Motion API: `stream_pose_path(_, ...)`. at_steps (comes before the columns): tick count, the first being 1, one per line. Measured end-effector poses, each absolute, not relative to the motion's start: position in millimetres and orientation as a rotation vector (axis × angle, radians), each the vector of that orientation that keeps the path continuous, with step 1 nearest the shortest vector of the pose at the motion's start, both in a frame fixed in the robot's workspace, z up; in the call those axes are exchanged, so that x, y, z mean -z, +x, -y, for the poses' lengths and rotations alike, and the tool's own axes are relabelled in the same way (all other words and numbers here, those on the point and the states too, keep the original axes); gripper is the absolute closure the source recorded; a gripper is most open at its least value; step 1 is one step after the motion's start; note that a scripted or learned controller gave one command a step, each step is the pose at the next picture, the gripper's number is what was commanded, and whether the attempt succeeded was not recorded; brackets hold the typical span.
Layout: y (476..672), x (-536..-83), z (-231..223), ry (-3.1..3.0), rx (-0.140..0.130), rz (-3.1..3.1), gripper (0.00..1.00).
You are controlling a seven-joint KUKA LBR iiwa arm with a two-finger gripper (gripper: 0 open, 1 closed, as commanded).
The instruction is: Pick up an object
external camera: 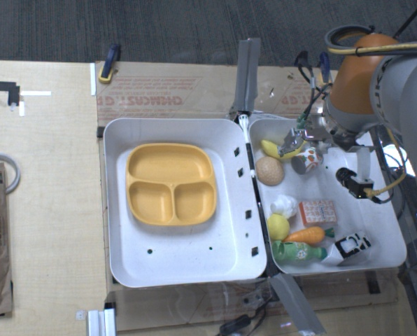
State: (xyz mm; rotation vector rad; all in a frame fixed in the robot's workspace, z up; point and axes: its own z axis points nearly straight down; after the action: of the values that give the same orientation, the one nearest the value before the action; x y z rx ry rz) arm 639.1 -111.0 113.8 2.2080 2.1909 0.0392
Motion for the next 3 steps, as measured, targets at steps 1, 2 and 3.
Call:
stream_pose_path(1,657.9,-105.2,96.9,2.191,-0.029,-2.226,0.00)
stream_pose_path(2,657.7,-114.8,98.2,2.192,-0.026,-2.226,1.00)
stream_pose_path(3,659.1,-263.1,73.3,2.442,0.003,-1.974,1.00)
